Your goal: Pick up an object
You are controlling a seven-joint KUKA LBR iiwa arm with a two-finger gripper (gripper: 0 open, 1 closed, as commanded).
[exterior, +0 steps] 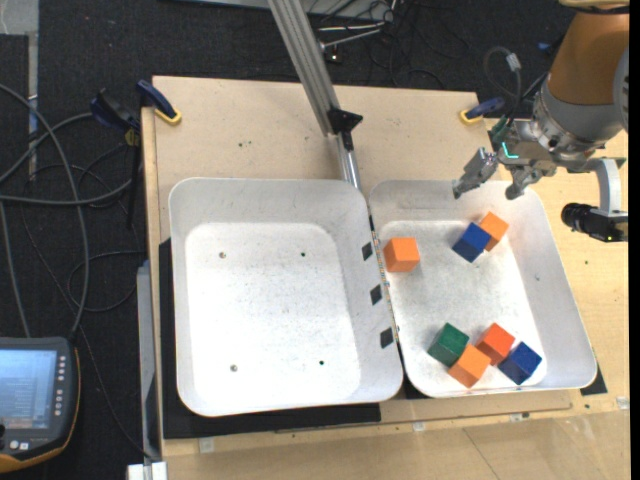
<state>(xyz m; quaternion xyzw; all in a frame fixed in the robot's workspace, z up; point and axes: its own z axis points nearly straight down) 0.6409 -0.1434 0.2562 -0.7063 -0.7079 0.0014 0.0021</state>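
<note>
Arm enters from the right side of the view, orange band above the wrist; hand (497,178) hangs over the far rim of the right bin (560,298), its two fingers spread wide with nothing between them; left fingertip (470,185) sits above the bin's far edge, the other finger nearer the bin's far right corner.

Right bin contents, two groups:
- far group: orange cube (401,254) alone near the divider between the bins; blue cube (469,242) with a second orange cube (492,228) touching it on its far right side; this pair lies just below the open hand, apart from it.
- near group, at the bin's near edge: green cube (449,344), orange cube (470,366) touching it, another orange cube (496,341) just behind, dark blue cube (520,362) at the right end; all four packed together, well apart from the hand.

Left bin (190,298) sits beside the right one, their inner edges overlapping; both rest on the counter (250,118); a grey metal pole (300,43) runs diagonally from the top of the view down to the junction of the bins; yellow-tipped clamps (160,103) at the counter's far corners; a tablet-like pendant (30,393) lies at lower left, off the counter.
</note>
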